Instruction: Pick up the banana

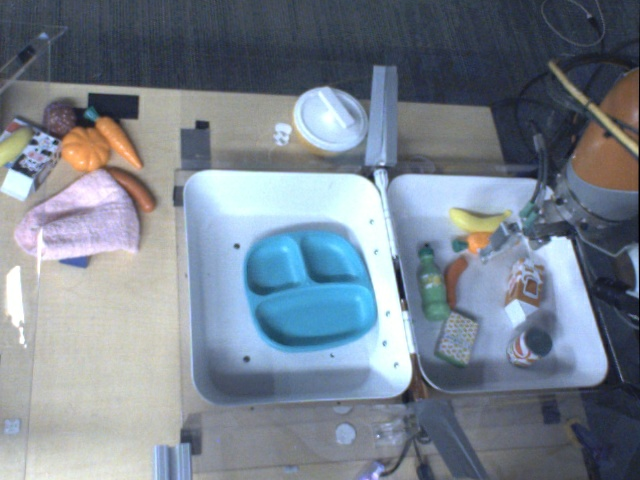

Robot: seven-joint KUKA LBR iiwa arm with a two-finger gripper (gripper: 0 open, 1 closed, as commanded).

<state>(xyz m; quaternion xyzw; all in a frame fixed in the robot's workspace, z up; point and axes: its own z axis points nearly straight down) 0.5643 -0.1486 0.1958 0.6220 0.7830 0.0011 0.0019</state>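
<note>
I see the banana [478, 218] lying in the right bin [590, 368], just left of the pincer [508, 232] and not between its fingers. Pincer opening: I cannot tell. An orange item [478, 241] sits just beneath the pincer's left side. Grasp and lift remain outstanding.

Arm [610, 163]: cut off by the right edge, upper links out of frame.
Gripper [508, 230]: fingers too small and blurred to read.
Orange item [478, 242]: partly hidden under the banana [478, 218] (identity unclear).
Yellow object [10, 148]: cropped at the left edge.
Pouch [524, 283]: label illegible.
</note>
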